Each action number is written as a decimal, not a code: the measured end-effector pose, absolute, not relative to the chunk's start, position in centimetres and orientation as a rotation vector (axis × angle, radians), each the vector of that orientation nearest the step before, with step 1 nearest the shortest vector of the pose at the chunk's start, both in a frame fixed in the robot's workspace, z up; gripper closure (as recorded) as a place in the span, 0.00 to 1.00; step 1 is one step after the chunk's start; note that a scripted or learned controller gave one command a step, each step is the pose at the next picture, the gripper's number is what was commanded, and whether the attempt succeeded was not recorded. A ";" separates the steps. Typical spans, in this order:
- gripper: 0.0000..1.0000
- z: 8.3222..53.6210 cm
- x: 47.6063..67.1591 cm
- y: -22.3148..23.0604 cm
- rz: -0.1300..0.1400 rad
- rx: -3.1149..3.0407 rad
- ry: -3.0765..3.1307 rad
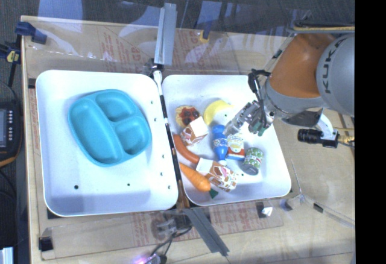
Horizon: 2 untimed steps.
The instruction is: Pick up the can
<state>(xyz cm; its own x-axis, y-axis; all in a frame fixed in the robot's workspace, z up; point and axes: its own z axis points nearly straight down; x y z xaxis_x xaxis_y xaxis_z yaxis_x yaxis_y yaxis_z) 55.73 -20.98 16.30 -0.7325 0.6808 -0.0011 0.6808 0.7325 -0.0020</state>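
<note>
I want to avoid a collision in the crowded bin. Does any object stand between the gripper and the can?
Nothing visible stands in the open space between them. The gripper hovers over the right bin, up and left of the can. But a small red and white packet lies close beside the can's left side, so a descent there could brush it.

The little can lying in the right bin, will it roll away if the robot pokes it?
Probably. The can seems to lie on its side, so a nudge could roll it. It looks small and likely light. The gripper hangs just above it.
</note>
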 end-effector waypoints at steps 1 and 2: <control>0.00 16.3 55.7 -21.0 -0.004 1.149 2.924; 1.00 17.4 55.9 -21.0 -0.005 1.141 2.924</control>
